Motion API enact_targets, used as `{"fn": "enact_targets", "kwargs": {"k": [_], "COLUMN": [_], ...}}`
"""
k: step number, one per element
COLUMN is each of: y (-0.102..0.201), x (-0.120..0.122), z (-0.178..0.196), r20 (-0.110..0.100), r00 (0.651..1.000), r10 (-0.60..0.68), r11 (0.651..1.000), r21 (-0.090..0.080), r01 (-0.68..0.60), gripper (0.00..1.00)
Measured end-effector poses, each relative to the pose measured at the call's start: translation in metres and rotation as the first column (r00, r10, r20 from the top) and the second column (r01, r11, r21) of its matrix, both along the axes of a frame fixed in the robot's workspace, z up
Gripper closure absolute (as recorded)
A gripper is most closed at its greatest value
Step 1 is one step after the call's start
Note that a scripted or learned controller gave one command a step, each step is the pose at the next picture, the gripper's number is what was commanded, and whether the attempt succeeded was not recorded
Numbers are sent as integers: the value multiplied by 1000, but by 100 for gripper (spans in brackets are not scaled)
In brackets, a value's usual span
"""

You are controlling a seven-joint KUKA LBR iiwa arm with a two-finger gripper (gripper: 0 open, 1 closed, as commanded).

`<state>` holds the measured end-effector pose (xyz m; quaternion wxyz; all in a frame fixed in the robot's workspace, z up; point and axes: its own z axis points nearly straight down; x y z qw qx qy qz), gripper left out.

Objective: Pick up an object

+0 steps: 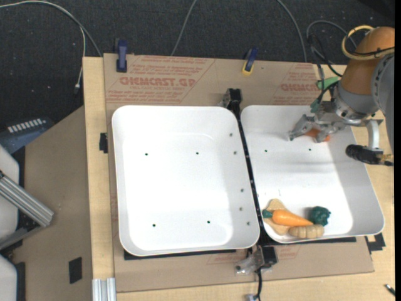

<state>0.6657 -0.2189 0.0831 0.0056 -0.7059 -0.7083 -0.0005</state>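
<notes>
A: Position of gripper (308, 135)?
B: Over the far half of the right bin (351, 193), toward the far-right corner. Well apart from the objects.
A: Claw state?
B: Looks spread. Two grey fingers (294, 132) splayed left and right above bare white floor. Small and slightly blurred, so read with caution. Touching the floor or hovering: cannot tell.
A: Location of the pickable stuff?
B: All bunched in the near-left corner of the right bin, against the rim next to the left bin (125, 168). Orange carrot (286, 217) lying roughly crosswise, tip toward the right. Dark green lump (320, 215) just past that tip, touching or nearly. Tan wooden-looking piece (306, 232) just in front of the carrot, by the near wall.
A: Anything hidden?
B: Pale tan flat shape (274, 205) under the carrot's thick end, mostly covered; no telling what. Green lump too small to identify. Arm (363, 74) cut off at the right edge just past the orange band.
A: Bench?
B: Cardboard sheet (175, 80) with red print under both bins, lettering partly covered by them. Blue clamp (121, 56) on the far edge at left, yellow-and-blue clamp (250, 61) mid far edge. Black clip (233, 96) at the far end of the gap between bins, second black clip (263, 256) at the near end, details hard to make out.
</notes>
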Motion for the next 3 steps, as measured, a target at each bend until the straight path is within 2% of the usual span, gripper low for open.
{"fn": "enact_targets", "kwargs": {"k": [1,2,3], "y": [0,-3,-3], "x": [0,0,0], "z": [0,12,11], "r20": [0,4,3], "r00": [1000,1000,1000], "r10": [16,14,14], "r11": [1000,1000,1000], "r21": [-2,-6,-5], "r01": [-16,-14,-14], "gripper": [0,100,0]}}
